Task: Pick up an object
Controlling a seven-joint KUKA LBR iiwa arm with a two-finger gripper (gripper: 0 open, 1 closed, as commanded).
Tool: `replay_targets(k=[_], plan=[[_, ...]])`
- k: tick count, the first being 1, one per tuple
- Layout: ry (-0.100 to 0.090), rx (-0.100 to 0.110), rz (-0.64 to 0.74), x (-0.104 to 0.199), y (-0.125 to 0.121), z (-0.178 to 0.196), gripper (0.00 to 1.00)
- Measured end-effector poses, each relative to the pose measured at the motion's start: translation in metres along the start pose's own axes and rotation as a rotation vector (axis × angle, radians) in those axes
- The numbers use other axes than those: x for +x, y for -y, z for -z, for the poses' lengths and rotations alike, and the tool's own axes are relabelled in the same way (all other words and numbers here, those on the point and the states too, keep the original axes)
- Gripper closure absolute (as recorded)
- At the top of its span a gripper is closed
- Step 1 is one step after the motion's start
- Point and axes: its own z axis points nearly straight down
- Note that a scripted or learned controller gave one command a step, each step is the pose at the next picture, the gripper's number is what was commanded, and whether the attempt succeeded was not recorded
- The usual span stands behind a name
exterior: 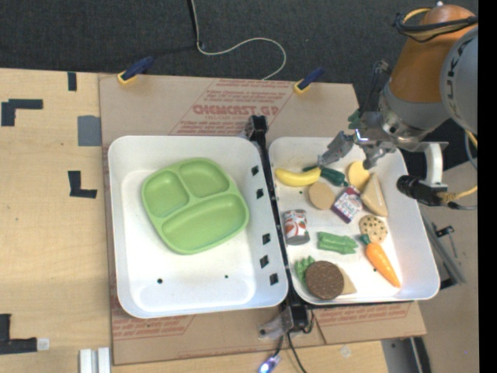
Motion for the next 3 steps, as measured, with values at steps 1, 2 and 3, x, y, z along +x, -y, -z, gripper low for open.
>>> replay_targets(k=[1, 2, 3], plan=[[-0.001, -0.006, 0.004, 0.045, 0.052, 0.099, 0.0], [-0.003, 0.008, 0.006, 0.127, 0.107, 0.051, 0.0], [0.0, 0.002, 0.002, 0.123, 0.104, 0.063, 1.0]])
